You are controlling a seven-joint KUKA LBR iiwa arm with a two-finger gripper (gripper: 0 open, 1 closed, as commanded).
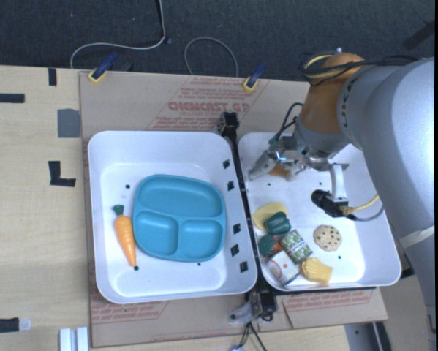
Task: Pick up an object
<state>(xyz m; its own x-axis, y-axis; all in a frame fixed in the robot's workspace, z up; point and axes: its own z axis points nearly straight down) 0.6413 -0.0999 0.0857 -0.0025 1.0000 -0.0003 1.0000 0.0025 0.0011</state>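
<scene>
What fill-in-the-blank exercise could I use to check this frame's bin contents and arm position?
1. The carrot lies in the ___ bin, beside the blue tray.
2. The blue tray has ___ compartments.
3. The gripper hangs over the ___ bin.
4. The round cookie lies in the ___ bin.

Missing words: left; three; right; right

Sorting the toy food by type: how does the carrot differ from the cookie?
The carrot is long, orange and green-topped; the cookie is round, tan and dark-speckled. The carrot lies in the left bin beside the blue tray; the cookie lies in the right bin among other toys. Both rest flat, untouched.
</scene>
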